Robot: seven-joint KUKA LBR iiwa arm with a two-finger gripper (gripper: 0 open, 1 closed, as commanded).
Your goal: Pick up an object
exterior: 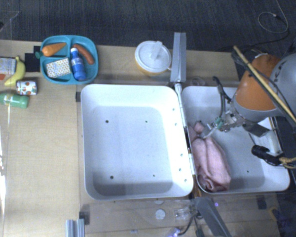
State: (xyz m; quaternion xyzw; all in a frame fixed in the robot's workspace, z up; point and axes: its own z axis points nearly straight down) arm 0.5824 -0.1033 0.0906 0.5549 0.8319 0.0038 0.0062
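Pink cloth (pixel 210 160) lies bunched against the left wall of the right bin (pixel 266 181) — soft, light, floppy. Gripper (pixel 210 127) hovers over its top end — its state I cannot tell; I'd pinch a raised fold.

A pink cloth (pixel 210 161) is lying bunched along the right bin's (pixel 266 181) left wall, with the gripper (pixel 213 127) hovering just above its upper end.

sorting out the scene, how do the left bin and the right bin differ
The left bin looks wider, and its floor shows bare; the right bin holds a crumpled pink cloth against its left wall. The gripper is over the right bin, away from the left bin. Both are shallow, white and rounded at the corners.
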